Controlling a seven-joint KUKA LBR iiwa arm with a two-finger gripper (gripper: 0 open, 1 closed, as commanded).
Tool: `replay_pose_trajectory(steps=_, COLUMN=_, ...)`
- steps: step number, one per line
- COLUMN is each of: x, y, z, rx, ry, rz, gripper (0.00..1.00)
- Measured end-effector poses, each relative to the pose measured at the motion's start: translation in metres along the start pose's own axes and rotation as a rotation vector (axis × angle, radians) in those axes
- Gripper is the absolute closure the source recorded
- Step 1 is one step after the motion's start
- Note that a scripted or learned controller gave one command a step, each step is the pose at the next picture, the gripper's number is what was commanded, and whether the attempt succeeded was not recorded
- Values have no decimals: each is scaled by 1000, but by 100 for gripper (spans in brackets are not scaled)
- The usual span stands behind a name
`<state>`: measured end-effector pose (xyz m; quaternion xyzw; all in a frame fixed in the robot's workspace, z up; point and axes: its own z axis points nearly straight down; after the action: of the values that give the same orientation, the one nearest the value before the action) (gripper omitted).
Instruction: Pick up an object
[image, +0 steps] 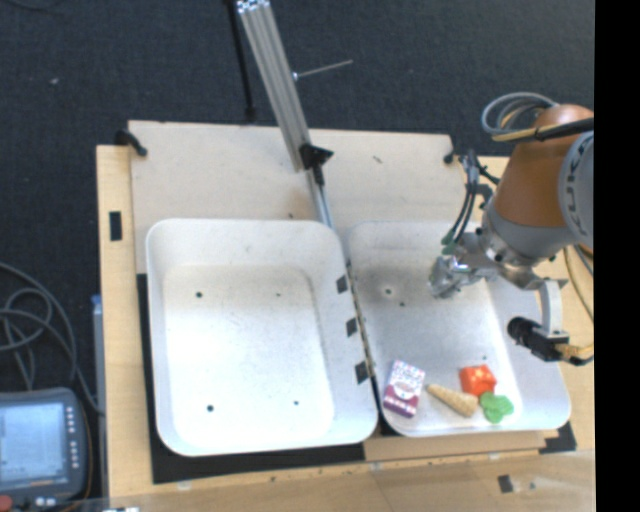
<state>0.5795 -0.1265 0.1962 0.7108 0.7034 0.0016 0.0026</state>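
The right bin (420, 260) holds a small purple and white carton (403, 387), a tan cone-shaped piece (454, 400), a red-orange block (478, 379) and a green piece (496, 406), all gathered near its front edge. My gripper (445, 277) hangs over the upper right part of this bin, well behind those objects. Nothing shows between its tips.
The left bin (170, 250) lies beside the right one. A slanted metal pole (283, 95) rises from behind the bins. A monitor (35, 445) and cables sit off the bench at the lower left.
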Motion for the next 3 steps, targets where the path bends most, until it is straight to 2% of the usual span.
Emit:
replay_pose_trajectory(steps=1, x=6, y=9, z=-58, rx=-2, ry=0, rz=-13, gripper=100)
replay_pose_trajectory(steps=2, x=5, y=9, z=-72, rx=3, ry=1, rz=-15, gripper=100)
replay_pose_trajectory(steps=3, x=50, y=8, z=-58, rx=5, ry=1, rz=-16, gripper=100)
